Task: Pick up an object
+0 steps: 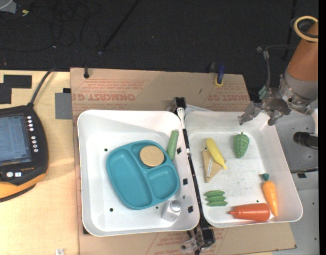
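1. The tool [261, 113] hangs over the far right corner of the right bin [290, 169], at the end of the grey arm with its orange band [302, 57]. Its two fingers are spread apart with nothing between them.
2. The right bin is the landmark for the loose toys. A green ridged vegetable [241, 144] lies in its far half, nearest the tool but apart from it.
3. A yellow banana [215, 152] lies in the bin's left-centre part, left of the green vegetable, resting on a tan wedge [208, 166].
4. Two green pea pods [215, 197] lie side by side near the bin's near-left part.
5. An orange-red pepper-like piece [251, 212] lies along the bin's near wall, and a carrot [269, 195] with a green top lies just beside its right end, by the near right corner.
6. Left of the right bin sits the left bin [93, 142], holding a teal divided plate [136, 177] with a tan round disc [151, 155] on its far compartment.
7. A green cucumber-like piece [172, 143] leans by the wall shared with the right bin, and a small silver cup [172, 209] sits near the plate's near edge.
8. A handheld control pad [14, 145] lies on the desk [56, 195], well left of both bins.
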{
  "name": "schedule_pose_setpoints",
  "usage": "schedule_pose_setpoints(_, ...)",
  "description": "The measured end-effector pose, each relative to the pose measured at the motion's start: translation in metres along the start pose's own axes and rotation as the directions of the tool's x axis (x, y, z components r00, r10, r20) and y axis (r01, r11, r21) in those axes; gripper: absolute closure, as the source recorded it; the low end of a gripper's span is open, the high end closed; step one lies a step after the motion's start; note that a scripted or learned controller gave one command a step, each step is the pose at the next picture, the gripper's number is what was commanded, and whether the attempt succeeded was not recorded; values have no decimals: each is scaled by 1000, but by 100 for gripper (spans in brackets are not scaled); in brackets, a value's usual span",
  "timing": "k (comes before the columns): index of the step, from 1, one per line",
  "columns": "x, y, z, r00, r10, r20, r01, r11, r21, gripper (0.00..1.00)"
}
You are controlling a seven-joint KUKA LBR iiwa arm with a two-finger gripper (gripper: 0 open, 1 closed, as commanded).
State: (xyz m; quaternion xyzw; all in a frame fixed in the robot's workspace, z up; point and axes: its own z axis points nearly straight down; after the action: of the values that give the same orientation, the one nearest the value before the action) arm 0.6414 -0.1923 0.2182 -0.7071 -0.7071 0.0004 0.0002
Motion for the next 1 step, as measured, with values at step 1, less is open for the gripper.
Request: schedule_pose_setpoints(1,3,2,69,1000,-1,-2,1,1000,7,0)
